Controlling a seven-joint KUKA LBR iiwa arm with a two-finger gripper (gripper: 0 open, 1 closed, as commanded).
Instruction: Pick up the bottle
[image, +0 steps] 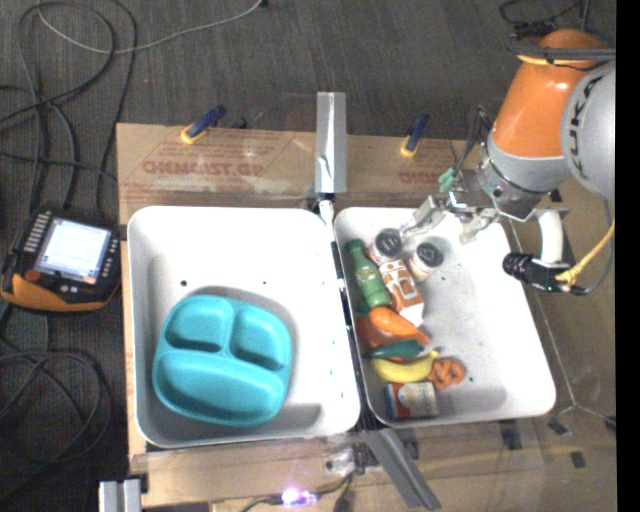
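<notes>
The arm enters from the upper right of the frame, and its gripper (410, 245) hangs over the upper part of the right bin (500, 330), with its two round-tipped fingers (388, 242) spread apart and nothing between them. The green bottle (366, 273) lies just left of those fingertips, along the bin's left wall, its cap toward the top of the frame. Below it sit a small carton (403, 287), an orange carrot (390, 323), a yellow banana (402, 369) and a can (412, 400), crowded toward the bin's lower left. The left bin (180, 235) holds a blue divided tray (222, 357) in the lower left centre of the frame. A teach pendant (62, 262) rests at the far left.
</notes>
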